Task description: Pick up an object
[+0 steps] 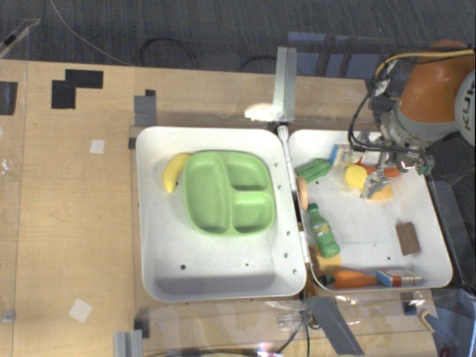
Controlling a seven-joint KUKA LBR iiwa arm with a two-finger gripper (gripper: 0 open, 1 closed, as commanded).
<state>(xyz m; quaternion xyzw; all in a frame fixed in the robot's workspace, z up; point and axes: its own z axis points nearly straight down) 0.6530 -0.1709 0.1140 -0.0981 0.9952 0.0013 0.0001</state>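
Note:
My gripper (pixel 374 181) hangs low over the back of the right bin (pixel 439 262), below the arm's orange band. It sits between a round yellow fruit (pixel 355 175) on its left and a yellow-orange piece (pixel 383 193) just under it. Whether it touches either one is unclear. Further left lie a green vegetable (pixel 313 169) and a green bottle (pixel 323 231). A brown block (pixel 407 238) rests near the right wall. An orange carrot (pixel 354 278) and a small red, white and blue box (pixel 399 279) lie along the front wall.
The left bin (pixel 160 274) holds a green divided plate (pixel 227 192) with a banana (pixel 175 171) beside its left rim. A metal post (pixel 285 88) stands behind the divider between the bins. Cables loop around the wrist.

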